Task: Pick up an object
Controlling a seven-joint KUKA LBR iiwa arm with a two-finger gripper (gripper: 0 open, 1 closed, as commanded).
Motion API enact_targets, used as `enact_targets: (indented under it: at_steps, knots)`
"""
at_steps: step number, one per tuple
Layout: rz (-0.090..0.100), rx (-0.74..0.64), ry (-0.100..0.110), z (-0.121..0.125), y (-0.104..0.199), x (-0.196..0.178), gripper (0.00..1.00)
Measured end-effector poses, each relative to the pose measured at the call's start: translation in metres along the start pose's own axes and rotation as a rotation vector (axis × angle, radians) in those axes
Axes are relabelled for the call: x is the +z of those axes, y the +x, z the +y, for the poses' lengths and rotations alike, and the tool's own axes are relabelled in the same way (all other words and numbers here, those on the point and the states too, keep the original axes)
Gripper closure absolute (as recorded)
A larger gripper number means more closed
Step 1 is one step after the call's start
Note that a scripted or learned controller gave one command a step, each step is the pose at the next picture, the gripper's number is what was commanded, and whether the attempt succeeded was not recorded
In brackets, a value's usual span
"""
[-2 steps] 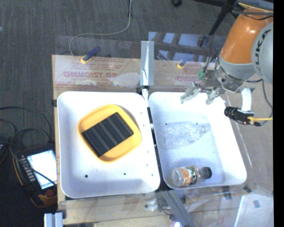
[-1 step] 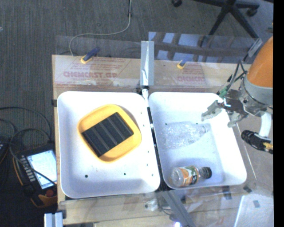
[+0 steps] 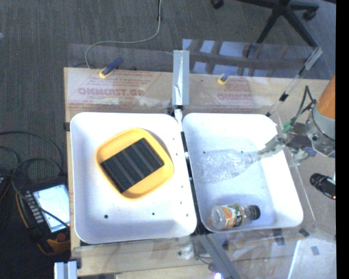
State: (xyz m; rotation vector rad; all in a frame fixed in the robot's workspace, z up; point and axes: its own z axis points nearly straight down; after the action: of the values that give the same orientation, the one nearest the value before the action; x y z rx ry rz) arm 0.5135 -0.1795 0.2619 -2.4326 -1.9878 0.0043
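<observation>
Crumpled plastic wrap (image 3: pixel 222 164) is lying just left of the tool (image 3: pixel 272 146), whose grip I cannot tell, bottle (image 3: pixel 234 216) sitting below.

A: What setting does the figure show?
B: A robotics lab. Two white bins (image 3: pixel 82 180) sit on a wooden bench (image 3: pixel 125 90) over grey carpet (image 3: pixel 32 54).
A: Supporting evidence?
B: Loose cables (image 3: pixel 24 143) trail beside a handheld control pendant (image 3: pixel 46 204); an office chair base (image 3: pixel 283 16) stands behind, and the grey-and-orange arm (image 3: pixel 327 117) enters at right.
</observation>
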Motion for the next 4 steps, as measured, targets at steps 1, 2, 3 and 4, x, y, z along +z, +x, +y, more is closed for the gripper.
enact_targets:
  at_steps: [1,2,3,4]
  knots:
    - [0.000,0.191,-0.002,-0.037,0.044,-0.103,0.00]
    - [0.002,0.213,0.003,-0.043,0.064,0.007,0.00]
    - [0.004,0.061,0.004,-0.046,0.073,0.134,0.00]
    - [0.000,0.187,0.000,0.007,0.009,0.071,0.00]
